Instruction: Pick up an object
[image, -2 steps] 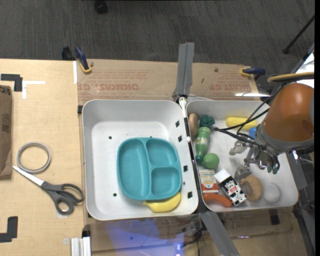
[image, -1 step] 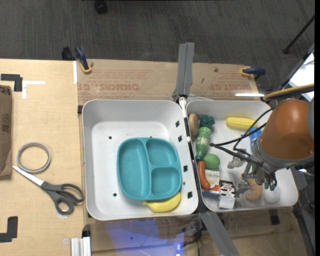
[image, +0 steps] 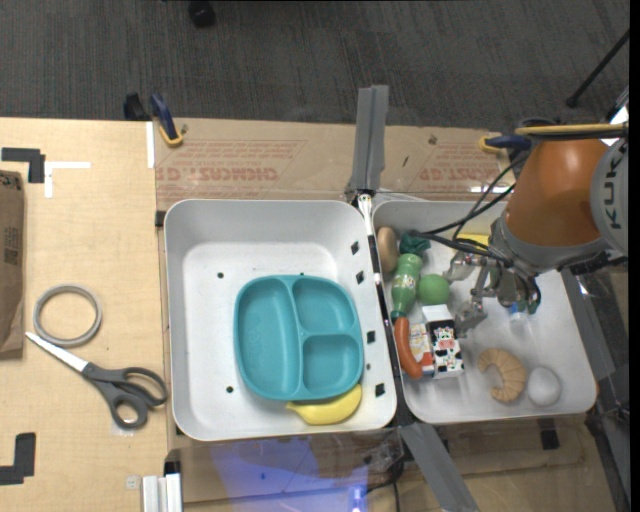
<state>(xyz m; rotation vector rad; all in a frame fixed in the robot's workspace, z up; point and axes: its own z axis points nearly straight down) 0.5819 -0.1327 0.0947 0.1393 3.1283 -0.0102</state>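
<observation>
The gripper (image: 478, 300) is hanging with fingers slightly apart, holding nothing. Just below-left of it the small printed box (image: 445, 350) is lying, its long axis running toward the camera; farther below, the croissant (image: 503, 374) is resting.

The teal tray (image: 298, 337) covers most of the banana (image: 330, 408), leaving a yellow edge showing. The arm (image: 560, 200) is cut off at the right edge. The pincer (image: 490, 292) is too blurred to read its state. The box's (image: 443, 347) print is illegible.
</observation>
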